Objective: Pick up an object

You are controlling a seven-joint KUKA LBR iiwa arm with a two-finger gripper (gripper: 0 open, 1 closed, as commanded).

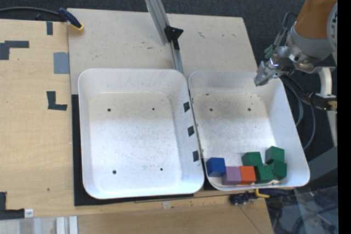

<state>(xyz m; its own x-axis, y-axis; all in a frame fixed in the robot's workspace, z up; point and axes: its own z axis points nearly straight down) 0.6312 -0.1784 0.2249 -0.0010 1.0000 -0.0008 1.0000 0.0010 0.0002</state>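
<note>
Blocks are sitting bunched in the near corner of the right bin, touching one another: green ones to the right, a blue one at the left end, a purple one and an orange one between them. Largest, the worktop is carrying both bins; the left bin is lying beside the right one. The arm is reaching in, its pincer hovering over the right bin's far rim, well apart from the blocks; whether it is apart or together is impossible to tell.
</note>
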